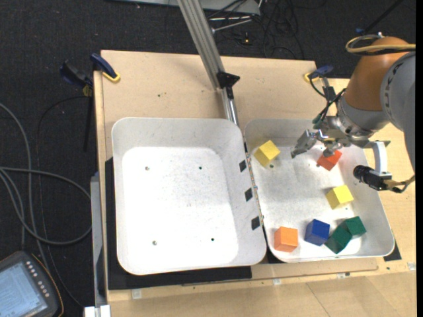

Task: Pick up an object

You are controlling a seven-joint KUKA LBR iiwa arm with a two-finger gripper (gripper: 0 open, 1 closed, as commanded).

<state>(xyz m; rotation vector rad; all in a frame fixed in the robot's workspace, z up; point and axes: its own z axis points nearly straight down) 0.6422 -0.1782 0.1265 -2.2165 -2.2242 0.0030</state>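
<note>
My gripper (312, 151) hangs over the back part of the right bin (299, 259), its two fingers spread open. A red block (328, 160) lies right at the tip of the right finger, not between the two. A yellow block (268, 154) sits to the left of the gripper, close to the bin's left wall. Toward the front lie a second yellow block (340, 195), an orange block (285, 238), a blue block (317, 232) and two green blocks (355, 226) (338, 240) touching each other.
The left bin (116, 177) stands beside the right one, their walls meeting in the middle. A slanted metal pole (205, 41) comes down from the top to the back of that seam. Blue clamps (100, 65) grip the bench's back corners.
</note>
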